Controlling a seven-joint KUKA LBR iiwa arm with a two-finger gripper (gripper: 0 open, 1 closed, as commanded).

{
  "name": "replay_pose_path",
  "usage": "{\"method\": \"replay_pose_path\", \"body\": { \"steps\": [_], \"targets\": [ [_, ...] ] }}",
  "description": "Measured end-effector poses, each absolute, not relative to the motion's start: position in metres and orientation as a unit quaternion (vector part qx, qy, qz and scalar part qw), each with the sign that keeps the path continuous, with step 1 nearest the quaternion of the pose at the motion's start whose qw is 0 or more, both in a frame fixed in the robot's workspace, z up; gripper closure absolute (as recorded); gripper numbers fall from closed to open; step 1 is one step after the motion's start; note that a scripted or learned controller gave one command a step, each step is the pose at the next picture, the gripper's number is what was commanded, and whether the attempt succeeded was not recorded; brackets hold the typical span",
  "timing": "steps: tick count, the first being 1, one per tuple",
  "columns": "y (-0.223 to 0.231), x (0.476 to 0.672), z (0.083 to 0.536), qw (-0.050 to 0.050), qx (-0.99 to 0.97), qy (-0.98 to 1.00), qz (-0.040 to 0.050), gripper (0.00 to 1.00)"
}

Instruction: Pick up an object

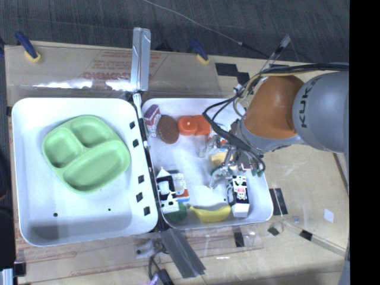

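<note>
My gripper is lowered into the right bin, near its right-hand side, under the grey arm with the orange band. It hangs just left of a black-and-white carton and above a yellow banana. A small yellow item sits right beside the wrist. Further left lie a brown round piece, an orange-red piece, a small carton and a printed box. I see nothing lifted off the bin floor.
The left bin holds a green divided plate. A green item lies at the right bin's front wall by the banana. Cables loop off the wrist over the bin. A metal divider rises between the bins.
</note>
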State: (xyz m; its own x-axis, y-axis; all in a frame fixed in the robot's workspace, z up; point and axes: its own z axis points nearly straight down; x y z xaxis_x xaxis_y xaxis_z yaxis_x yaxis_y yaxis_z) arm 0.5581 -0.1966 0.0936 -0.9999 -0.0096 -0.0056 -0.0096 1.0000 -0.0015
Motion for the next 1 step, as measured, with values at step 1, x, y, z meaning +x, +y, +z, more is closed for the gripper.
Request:
{"method": "replay_pose_path", "body": {
  "steps": [1],
  "targets": [
    [-0.2094,0.4906,0.0968,0.009,0.028,1.000,-0.0016,0.00]
  ]
}}
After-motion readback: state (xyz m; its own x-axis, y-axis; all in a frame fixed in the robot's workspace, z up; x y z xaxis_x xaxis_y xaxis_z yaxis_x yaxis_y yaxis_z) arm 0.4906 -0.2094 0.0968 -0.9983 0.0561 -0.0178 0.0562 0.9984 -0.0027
